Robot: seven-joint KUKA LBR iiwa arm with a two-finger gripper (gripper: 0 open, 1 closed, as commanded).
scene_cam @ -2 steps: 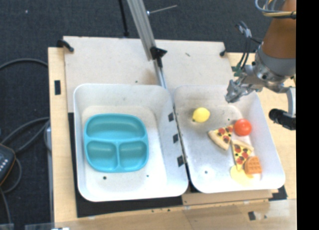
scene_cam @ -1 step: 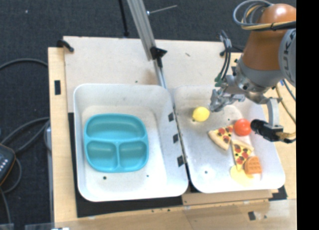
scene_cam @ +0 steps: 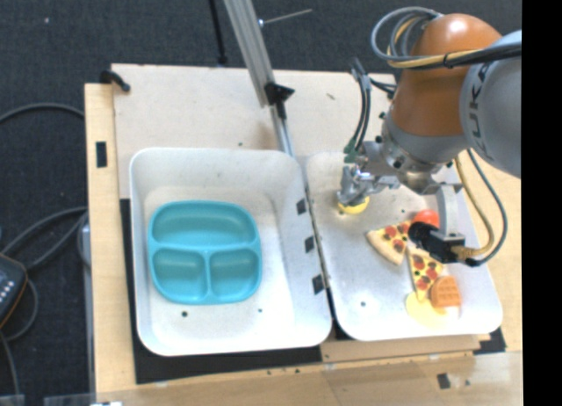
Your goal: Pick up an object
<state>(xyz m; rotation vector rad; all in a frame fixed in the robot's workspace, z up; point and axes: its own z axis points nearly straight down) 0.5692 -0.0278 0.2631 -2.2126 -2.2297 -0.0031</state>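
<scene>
My gripper (scene_cam: pixel 352 197) reaches down into the right bin (scene_cam: pixel 378 308), near its far left part, with its tips right on a small yellow object (scene_cam: pixel 355 207). Whether the fingers grasp it I cannot make out. In the same bin lie two toy pizza slices (scene_cam: pixel 391 242) (scene_cam: pixel 423 270), a small red-orange piece (scene_cam: pixel 425 219), a waffle-like orange piece (scene_cam: pixel 445 293) and a pale yellow piece (scene_cam: pixel 420 308), all to the right of and nearer than the gripper.
The left bin (scene_cam: pixel 167 176) holds a teal divided tray (scene_cam: pixel 205 250). A slanted metal pole (scene_cam: pixel 250 44) rises behind the bins. Black cables hang off the arm over the right bin.
</scene>
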